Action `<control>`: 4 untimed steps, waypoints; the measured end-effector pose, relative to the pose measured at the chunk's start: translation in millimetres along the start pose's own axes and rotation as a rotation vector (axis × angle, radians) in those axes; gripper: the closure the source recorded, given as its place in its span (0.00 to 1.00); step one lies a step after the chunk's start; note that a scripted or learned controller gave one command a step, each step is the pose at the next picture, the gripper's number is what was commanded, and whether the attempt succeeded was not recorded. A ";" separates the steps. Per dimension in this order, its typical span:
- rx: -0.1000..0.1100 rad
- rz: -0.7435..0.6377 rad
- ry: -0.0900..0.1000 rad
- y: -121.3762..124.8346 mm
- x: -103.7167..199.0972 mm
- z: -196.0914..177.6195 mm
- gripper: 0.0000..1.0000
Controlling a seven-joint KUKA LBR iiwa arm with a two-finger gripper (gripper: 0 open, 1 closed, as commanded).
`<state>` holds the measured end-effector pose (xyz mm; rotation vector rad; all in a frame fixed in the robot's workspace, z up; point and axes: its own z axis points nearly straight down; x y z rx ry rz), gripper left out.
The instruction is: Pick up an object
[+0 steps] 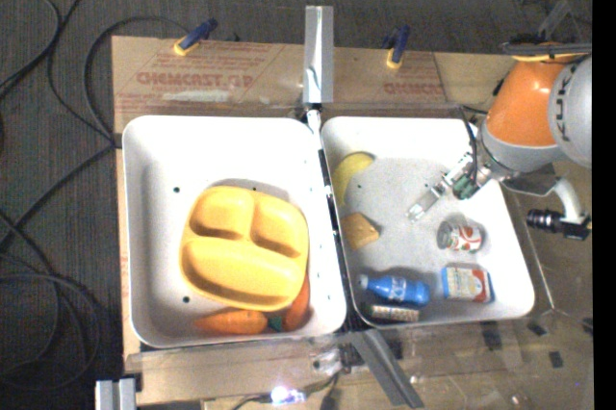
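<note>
Nearest us lies a blue bottle (395,288); we lower the end effector (423,204), grip state unclear, squarely over one object.

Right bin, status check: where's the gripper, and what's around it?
Gripper low over bare floor of right bin, nothing between it. Red-and-white can closest, just below-right. Blue bottle and small carton further toward front wall.

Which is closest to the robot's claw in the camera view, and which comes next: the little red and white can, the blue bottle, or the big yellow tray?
From the gripper, in the right bin:
1. Red and white can, just below and to its right in the picture.
2. Blue bottle, near the right bin's front edge.
3. Yellow tray, far off in the left bin.
</note>
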<state>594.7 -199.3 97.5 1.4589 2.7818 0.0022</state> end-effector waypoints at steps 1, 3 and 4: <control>0.002 0.059 -0.001 -49.1 5.0 -52.0 0.00; 0.001 -0.048 0.000 -32.7 45.7 -31.4 0.00; 0.003 -0.319 0.000 -78.4 81.0 -71.5 0.00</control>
